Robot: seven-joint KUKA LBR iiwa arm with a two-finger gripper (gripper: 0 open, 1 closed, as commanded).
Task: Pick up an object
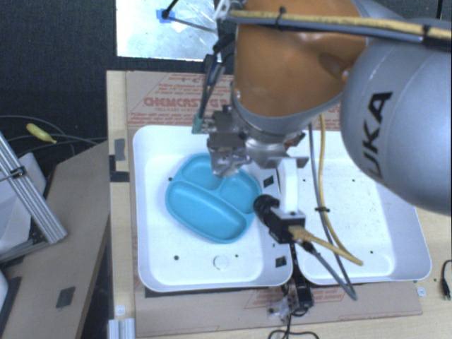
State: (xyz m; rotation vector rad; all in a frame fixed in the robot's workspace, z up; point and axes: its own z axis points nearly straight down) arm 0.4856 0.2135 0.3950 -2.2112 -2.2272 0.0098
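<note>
Currently the arm (332, 76) reaches in from the right and hangs low over the left bin (152, 189), its orange band and grey wrist covering much of the bench's far right part. The gripper (227, 162) sits directly above the far edge of a blue divided plate (208, 207), at or just over the plate's rim; actual contact cannot be judged from this angle. Whether the fingers are open or closed cannot be told: the wrist housing and the slant of the view hide them, and nothing can be made out between them.

Plate lies flat in the left bin, towards the wall it shares with the right bin (381, 217), with three compartments visible. A small round mark shows on the bin floor near the front edge. A yellow cable (332, 249) runs down from the arm across the right bin. Cardboard sheet (166, 97) lies under both bins.
</note>
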